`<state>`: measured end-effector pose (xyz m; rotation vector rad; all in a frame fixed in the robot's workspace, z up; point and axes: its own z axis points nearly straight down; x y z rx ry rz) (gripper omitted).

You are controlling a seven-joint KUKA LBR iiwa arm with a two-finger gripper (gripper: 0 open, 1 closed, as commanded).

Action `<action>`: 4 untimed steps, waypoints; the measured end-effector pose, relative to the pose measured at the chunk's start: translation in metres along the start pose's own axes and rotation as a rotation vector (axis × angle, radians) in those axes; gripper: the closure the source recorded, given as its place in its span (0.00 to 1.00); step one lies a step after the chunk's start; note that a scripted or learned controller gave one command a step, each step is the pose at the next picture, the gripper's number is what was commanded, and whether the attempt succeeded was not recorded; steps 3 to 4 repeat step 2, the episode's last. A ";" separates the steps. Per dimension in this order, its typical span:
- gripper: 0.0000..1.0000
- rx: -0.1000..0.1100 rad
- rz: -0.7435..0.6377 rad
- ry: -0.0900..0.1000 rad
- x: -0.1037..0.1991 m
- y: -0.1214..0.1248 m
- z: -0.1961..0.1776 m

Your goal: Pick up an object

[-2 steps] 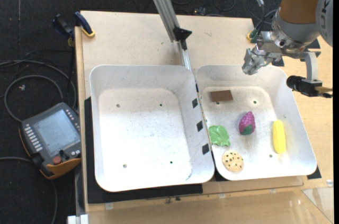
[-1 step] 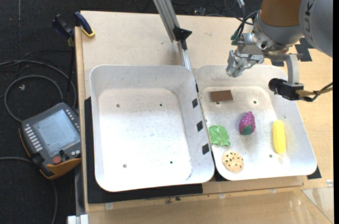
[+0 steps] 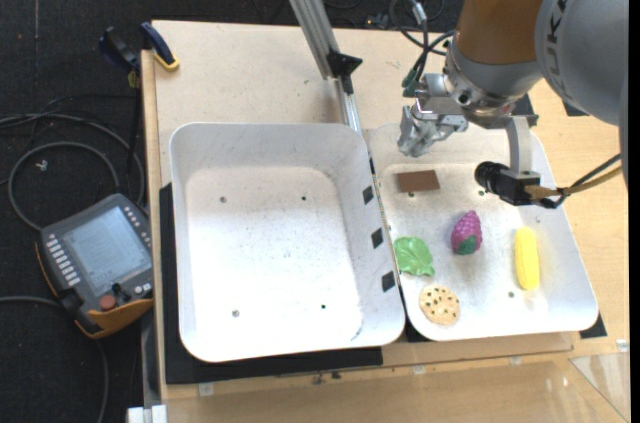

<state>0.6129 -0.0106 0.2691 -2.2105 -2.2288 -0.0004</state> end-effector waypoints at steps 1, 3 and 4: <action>1.00 0.002 0.000 0.000 0.050 -0.015 0.021; 1.00 0.000 -0.001 0.000 0.106 -0.020 0.022; 1.00 0.000 -0.001 0.000 0.106 -0.020 0.022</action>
